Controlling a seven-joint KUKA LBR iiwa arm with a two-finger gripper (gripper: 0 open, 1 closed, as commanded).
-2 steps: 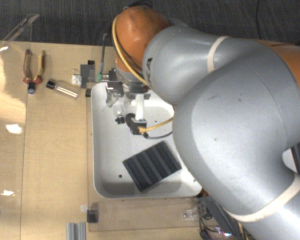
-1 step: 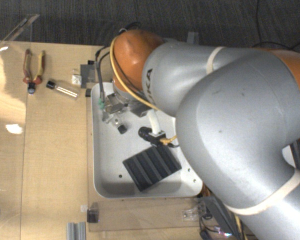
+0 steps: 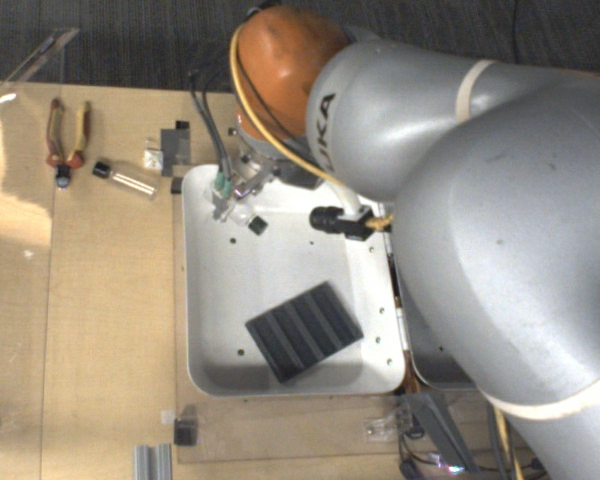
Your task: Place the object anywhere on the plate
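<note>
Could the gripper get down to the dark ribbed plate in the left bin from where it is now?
Probably yes. The gripper is at the far corner of the left bin, and the dark ribbed plate lies flat near the bin's front with open white floor between them. Only a small dark piece sits close to the gripper.

we count one arm (image 3: 460, 168), grey with one orange band. we see one gripper (image 3: 232, 196) at its end, low over the far corner of a bin. two white bins: the left bin (image 3: 205, 298) lies in plain view, and a sliver of the right bin (image 3: 430, 368) peeks out under the arm. in the left bin we count one dark ribbed plate (image 3: 303, 330) and one small dark block (image 3: 258, 225). on the bench (image 3: 100, 318) beside it, one pair of pliers (image 3: 66, 138) and one small tube (image 3: 125, 177).
</note>
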